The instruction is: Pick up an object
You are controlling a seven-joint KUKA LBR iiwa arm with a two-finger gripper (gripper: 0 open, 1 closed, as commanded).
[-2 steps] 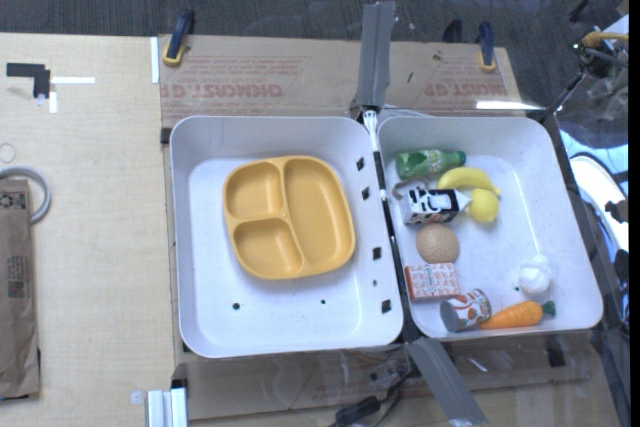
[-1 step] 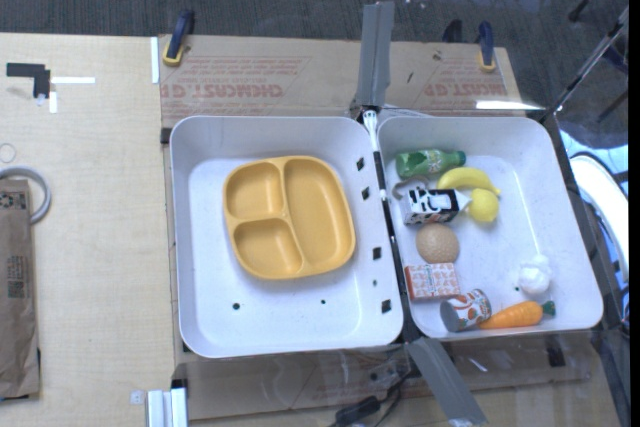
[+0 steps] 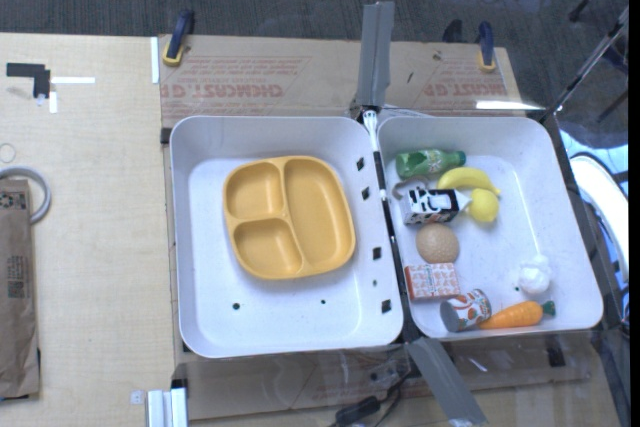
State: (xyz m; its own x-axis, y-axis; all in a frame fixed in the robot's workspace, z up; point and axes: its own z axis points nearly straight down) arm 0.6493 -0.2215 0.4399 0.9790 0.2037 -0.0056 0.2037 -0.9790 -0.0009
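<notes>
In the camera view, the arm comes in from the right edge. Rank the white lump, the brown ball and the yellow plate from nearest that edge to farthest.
1. White lump: in the right bin, near its right wall.
2. Brown ball: same bin, towards its left side.
3. Yellow plate: in the left bin.

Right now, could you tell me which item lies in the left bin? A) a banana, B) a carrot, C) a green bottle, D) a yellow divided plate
D: the yellow divided plate lies alone in the left bin, while the banana, the carrot and the green bottle are all in the right bin.
</notes>
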